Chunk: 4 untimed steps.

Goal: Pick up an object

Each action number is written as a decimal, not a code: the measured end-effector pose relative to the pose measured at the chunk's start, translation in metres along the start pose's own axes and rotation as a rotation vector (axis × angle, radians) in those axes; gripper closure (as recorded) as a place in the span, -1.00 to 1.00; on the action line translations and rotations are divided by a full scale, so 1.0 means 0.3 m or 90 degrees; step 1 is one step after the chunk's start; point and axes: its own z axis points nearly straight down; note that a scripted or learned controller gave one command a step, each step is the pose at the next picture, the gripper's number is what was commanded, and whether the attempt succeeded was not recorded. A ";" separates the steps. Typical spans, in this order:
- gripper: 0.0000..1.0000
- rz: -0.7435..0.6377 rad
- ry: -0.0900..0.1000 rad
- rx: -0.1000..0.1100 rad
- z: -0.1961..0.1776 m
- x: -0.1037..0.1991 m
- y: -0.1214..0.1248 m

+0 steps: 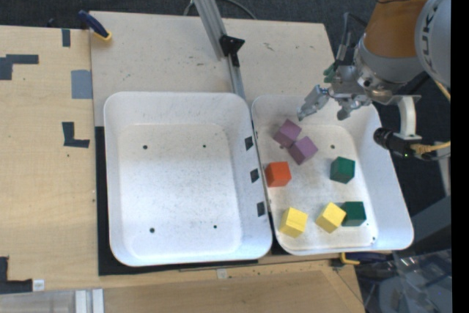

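My gripper (326,106) hangs over the far end of the right bin (388,190), its two fingers spread apart with nothing between them. Just below and left of it lie two purple blocks (287,133) (303,149), touching each other. An orange block (277,174) sits near the bin's left wall. A green block (342,169) lies to the right of the purple pair. At the near end are two yellow blocks (294,221) (331,216) and a dark green block (354,212) beside the second one.
The left bin (121,113) stands next to the right bin. A slanted metal pole (209,7) runs from the top down to the gap between the bins. A blue and yellow tool (95,24) lies on the bench at the far left.
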 end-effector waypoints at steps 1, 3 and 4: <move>-1.00 0.000 -0.003 -0.002 0.433 0.017 0.023; -1.00 0.002 0.000 0.004 0.528 0.010 -0.162; -1.00 0.002 -0.001 -0.001 0.524 -0.162 -0.060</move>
